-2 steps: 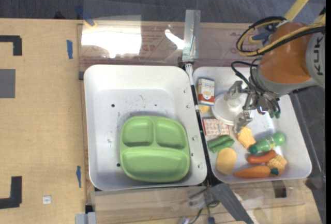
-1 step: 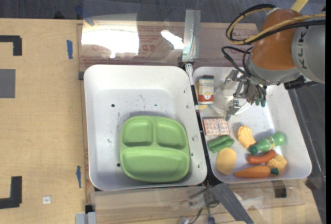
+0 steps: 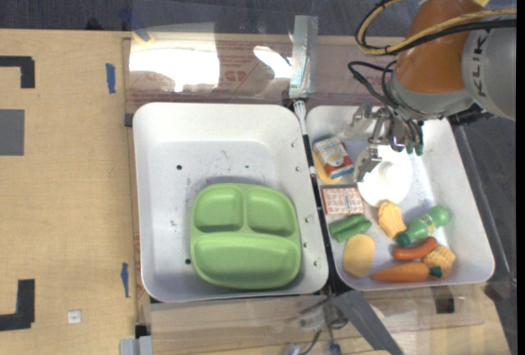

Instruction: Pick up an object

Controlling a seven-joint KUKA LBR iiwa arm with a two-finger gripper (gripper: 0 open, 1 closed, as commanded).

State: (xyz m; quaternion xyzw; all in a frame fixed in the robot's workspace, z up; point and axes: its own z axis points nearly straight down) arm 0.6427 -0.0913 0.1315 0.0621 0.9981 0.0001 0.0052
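Note:
My gripper (image 3: 379, 140) hangs over the upper middle of the right bin (image 3: 472, 206), below the orange wrist band. Beneath and beside it lie a small carton with a red and white label (image 3: 332, 157) and a white round piece (image 3: 387, 181). Further down the bin hold a red-checked packet (image 3: 342, 201), a green pepper (image 3: 350, 225), a yellow-orange lemon (image 3: 358, 254), corn cobs (image 3: 391, 219), a green bottle (image 3: 429, 223), a red chilli (image 3: 414, 249) and a carrot (image 3: 400, 272). I see nothing between the fingers.
The left bin (image 3: 164, 148) holds a green three-part tray (image 3: 244, 236) in its lower half. A clear plastic wall (image 3: 213, 58) and a metal post (image 3: 303, 58) stand behind the bins. Cables loop above the wrist (image 3: 394, 13).

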